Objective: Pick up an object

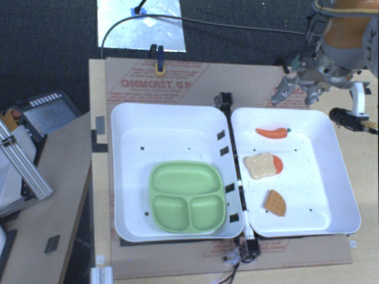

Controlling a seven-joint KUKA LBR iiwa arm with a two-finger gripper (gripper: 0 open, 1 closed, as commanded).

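The right bin (337,176) holds three small things. An orange-red pepper (272,132) lies near its far wall. A pale slice of toast (259,165) rests in the middle with a red-orange piece (278,165) peeking from under its right side. A brown waffle-like wedge (275,203) lies nearer the front. My gripper (298,93) hangs above the far edge of the right bin, well clear of the pepper, its two fingers spread apart and open with nothing between them.
The left bin (127,129) holds a green divided plate (186,195) at its front right. A black divider with clips (228,147) runs between the bins. A yellow-handled clamp (159,61) grips the board's far edge.
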